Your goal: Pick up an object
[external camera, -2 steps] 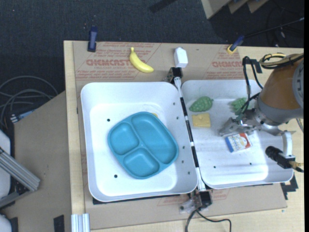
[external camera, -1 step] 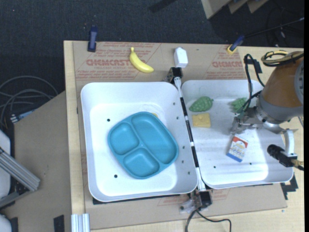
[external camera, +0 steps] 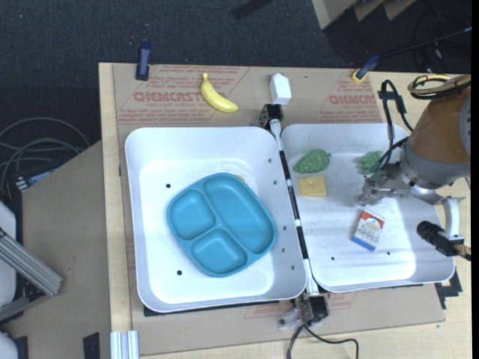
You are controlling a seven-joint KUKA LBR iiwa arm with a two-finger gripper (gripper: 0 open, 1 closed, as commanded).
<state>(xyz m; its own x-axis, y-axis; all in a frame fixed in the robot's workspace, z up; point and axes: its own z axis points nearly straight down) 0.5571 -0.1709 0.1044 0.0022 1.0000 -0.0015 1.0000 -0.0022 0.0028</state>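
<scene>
The right bin (external camera: 419, 271) holds a green leafy toy (external camera: 312, 161), a yellow block (external camera: 313, 186), a small red, white and blue box (external camera: 368, 229) and another green piece (external camera: 370, 160) at the back, partly hidden by the arm. My gripper (external camera: 372, 191) hangs low over the right bin's middle, just above the small box and right of the yellow block. The grey arm with its orange band (external camera: 441, 129) reaches in from the right. Nothing shows between the fingers.
The left bin (external camera: 150, 163) bears a blue divided plate (external camera: 220, 223). A yellow banana (external camera: 216, 96) and a white object (external camera: 280, 87) lie on the cardboard behind the bins. Black cables (external camera: 391, 103) trail by the arm.
</scene>
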